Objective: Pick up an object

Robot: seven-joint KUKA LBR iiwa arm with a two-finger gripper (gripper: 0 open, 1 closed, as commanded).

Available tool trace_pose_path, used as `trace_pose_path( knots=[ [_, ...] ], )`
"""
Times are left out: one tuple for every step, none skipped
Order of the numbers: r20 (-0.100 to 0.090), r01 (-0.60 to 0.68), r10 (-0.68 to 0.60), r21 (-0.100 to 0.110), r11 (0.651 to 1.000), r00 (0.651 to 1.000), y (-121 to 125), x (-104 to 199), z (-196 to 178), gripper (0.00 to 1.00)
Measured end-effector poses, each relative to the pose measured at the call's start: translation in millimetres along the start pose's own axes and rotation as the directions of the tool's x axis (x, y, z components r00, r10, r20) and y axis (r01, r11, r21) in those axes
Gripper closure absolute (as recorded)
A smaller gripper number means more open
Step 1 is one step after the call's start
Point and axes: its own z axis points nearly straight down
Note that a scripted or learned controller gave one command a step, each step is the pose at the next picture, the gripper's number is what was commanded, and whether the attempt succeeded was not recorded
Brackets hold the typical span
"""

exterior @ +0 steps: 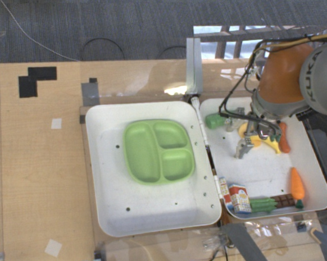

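The arm comes in from the right and bends down over the right bin, its orange band sitting high above the wrist. The gripper hangs low in the upper half of that bin, fingers pointing down and toward the left. From here I cannot tell whether the jaws are open or closed; they are small and dark against the clutter, and nothing clearly sits between them.

Right under and beside the gripper lies a yellow toy, partly hidden by the wrist, with a red-orange piece just to its right. A green block rests near the bin's upper left corner. A carrot lies by the right wall. Along the bottom wall sit a small carton, a green piece beside it, and a dark bar further right.

The left bin holds a green divided plate near its middle.
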Motion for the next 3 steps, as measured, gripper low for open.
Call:
trace_pose_path(
  knots=[
    [-0.054, -0.107, 0.108, 0.020, 0.994, 0.993, 11.0, -19.1, -1.5, 0.00],
    [-0.016, -0.057, 0.058, 0.014, 0.998, 0.998, 8.5, -9.0, -1.0, 0.00],
    [-0.031, -0.156, 0.156, 0.013, 0.988, 0.987, 12.0, -11.4, -1.2, 0.00]
  ],
)
